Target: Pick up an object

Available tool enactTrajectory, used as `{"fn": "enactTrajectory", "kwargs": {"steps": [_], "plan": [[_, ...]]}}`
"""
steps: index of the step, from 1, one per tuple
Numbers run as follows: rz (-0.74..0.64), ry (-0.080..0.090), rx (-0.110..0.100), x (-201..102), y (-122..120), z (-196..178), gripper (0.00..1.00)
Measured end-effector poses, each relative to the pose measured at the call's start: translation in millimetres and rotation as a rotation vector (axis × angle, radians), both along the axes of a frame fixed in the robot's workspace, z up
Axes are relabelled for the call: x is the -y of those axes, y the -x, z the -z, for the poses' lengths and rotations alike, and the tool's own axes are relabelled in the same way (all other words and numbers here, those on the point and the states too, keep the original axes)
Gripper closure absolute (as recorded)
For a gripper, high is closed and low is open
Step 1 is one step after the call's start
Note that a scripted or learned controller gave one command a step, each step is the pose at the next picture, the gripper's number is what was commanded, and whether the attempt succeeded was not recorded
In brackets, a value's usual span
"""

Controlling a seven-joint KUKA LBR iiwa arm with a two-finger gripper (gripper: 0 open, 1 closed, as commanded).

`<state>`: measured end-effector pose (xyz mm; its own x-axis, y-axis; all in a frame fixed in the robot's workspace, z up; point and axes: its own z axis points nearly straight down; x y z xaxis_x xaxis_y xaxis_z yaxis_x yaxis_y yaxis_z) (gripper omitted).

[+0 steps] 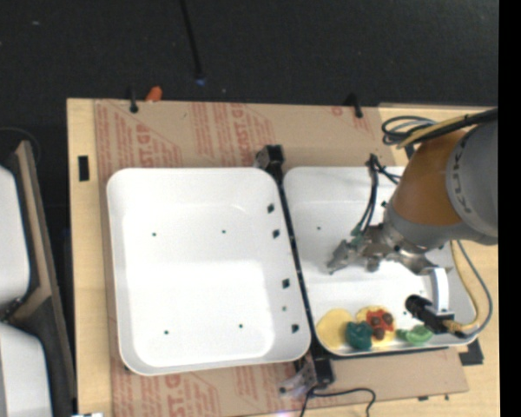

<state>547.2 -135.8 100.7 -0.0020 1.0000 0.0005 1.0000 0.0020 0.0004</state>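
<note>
White plastic forms both bins; in the right bin (330, 200) a cluster of small objects (375, 327), yellow, teal, red and green, is seen against the near wall. The gripper (352, 254) is poised over bare floor, far of the cluster; whether it is open cannot be told. An approach is judged underway; a move nearer is called for.

**Arm exterior: visible condition**

Large rounded grey metal arm housing (476, 185) with a smooth, matt finish. Directly beside it sits a broad orange band (424, 189), curved and glossy. Thin dark cables (375, 194) run along the orange section; further yellow and black cables (408, 130) loop near the top of the housing. The wrist end carries a grey metal two-finger gripper assembly (358, 254), angular in shape.
</note>
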Motion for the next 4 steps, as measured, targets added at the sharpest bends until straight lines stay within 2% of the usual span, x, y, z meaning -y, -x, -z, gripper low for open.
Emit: {"fn": "enactTrajectory", "kwargs": {"steps": [1,2,3,4], "plan": [[0.000,0.000,0.000,-42,14,0,0.00],[0.003,0.002,0.008,-26,7,-78,0.00],[0.003,0.000,-0.007,-31,14,4,0.00],[0.002,0.001,0.001,-38,2,-8,0.00]]}}
